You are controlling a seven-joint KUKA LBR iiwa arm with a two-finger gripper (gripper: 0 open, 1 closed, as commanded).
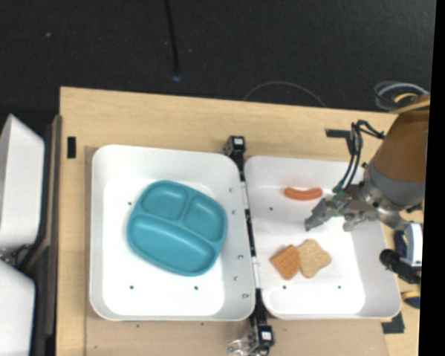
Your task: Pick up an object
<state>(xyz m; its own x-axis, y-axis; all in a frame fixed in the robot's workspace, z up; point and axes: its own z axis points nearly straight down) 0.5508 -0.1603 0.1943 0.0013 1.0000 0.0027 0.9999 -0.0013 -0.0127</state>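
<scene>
In the right bin (355, 281) lie three food pieces. A small orange-red sausage (303, 192) rests near the back. An orange square cracker (285, 262) and a tan bread slice (314, 258) touch each other near the front. My gripper (329, 221) hovers over the middle of this bin, just in front of and to the right of the sausage and behind the bread. It is open, with nothing between its fingers (310, 222).
The left bin (102, 279) holds a blue divided plate (177, 227). A hinge clamp (234, 145) sits at the back between the bins and another (259, 336) at the front. Cables (354, 154) hang beside the arm at the right.
</scene>
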